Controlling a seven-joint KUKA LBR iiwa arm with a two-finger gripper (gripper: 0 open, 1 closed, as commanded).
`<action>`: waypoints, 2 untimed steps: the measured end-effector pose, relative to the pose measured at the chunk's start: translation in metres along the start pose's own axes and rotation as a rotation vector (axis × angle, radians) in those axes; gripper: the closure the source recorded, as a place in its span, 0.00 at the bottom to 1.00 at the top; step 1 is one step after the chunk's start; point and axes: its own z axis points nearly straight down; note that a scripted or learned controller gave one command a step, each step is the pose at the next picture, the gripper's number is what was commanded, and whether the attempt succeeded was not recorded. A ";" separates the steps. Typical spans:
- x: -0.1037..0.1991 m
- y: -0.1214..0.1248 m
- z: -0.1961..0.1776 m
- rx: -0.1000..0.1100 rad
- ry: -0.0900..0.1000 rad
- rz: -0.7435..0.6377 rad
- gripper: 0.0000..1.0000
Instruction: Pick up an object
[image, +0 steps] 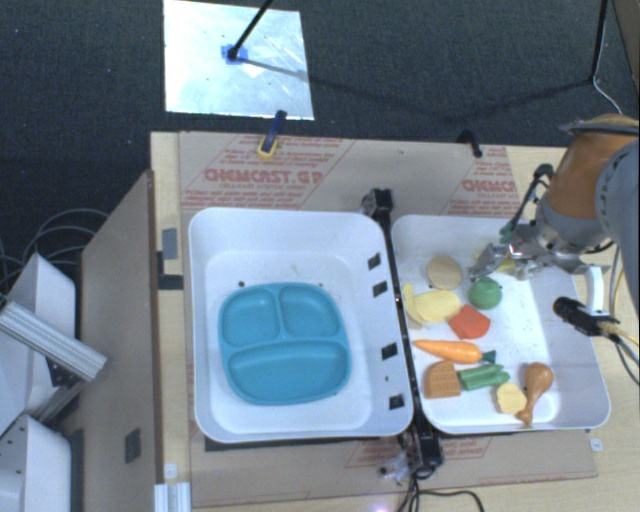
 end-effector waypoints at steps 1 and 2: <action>0.065 -0.052 -0.005 -0.001 0.003 -0.005 0.00; 0.070 -0.099 -0.005 -0.002 0.000 0.001 0.00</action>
